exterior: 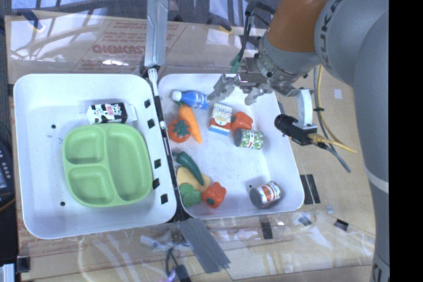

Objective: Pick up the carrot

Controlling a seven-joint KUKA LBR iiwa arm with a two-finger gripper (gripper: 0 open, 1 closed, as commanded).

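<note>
You've got the carrot (190, 123) lying flat in the right bin (284, 162), upper-left part, close to the divider wall btwn the two bins. Its long axis runs on a diagonal: the one end points up-left toward the bottle, the other down-right toward the bin's middle; which end is the tip you can't tell at this res. Right against its left flank sits a red-orange tomato-like veg (177, 131), touching or nearly so. Just above the upper end lies a small bottle w/ blue label (192, 99), on its side. To the carrot's right, a short gap away, a small carton (221, 118), then a red pepper-like piece (242, 120) and a green can (249, 139). Below it: a dark green veg (187, 162), a yellow piece (190, 176), a green leafy bit (190, 195) and a red pepper (214, 194); a red-label can (266, 193) lies near the bottom-right corner. Left bin (33, 142) holds a green divided plate (106, 164) and a black-white cow-print carton (107, 113). The gripper (232, 92) hangs over the right bin's upper edge, fingers (218, 90) spread apart w/ nothing between them, above the carton area; the carrot lies down-left of them, apart, w/ the bottle and carton nearest the fingers.
</note>
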